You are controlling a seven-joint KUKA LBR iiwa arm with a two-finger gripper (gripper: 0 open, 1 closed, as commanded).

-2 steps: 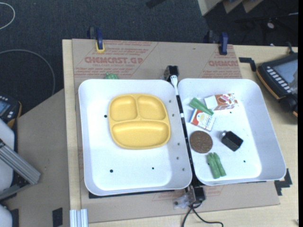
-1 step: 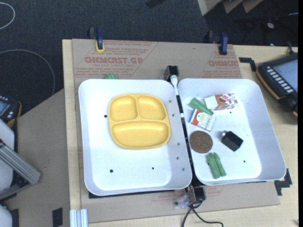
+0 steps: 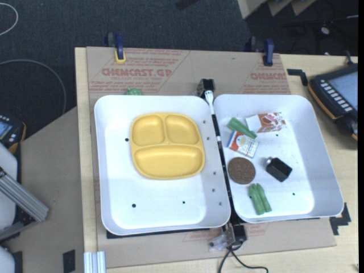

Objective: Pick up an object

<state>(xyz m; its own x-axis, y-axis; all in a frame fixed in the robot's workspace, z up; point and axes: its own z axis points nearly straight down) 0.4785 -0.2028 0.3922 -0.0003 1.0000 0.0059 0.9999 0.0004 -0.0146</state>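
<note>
Gripper state: cannot tell. In the right bin [image 3: 318,152], loose: brown disc [image 3: 241,170] by the left wall, black block [image 3: 278,169] beside it, green pods [image 3: 259,198] nearer the camera. In the left bin [image 3: 114,175], yellow divided tray [image 3: 168,145].

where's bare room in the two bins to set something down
Left white bin: bare floor in front of the yellow divided tray. Right white bin: bare strip right of the small black block. Crowded from the brown round disc to the green pieces.

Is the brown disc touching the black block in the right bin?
Apart. The camera view shows bare white bin floor between the brown disc and the black block; the block sits to the disc's right in the right bin.
</note>
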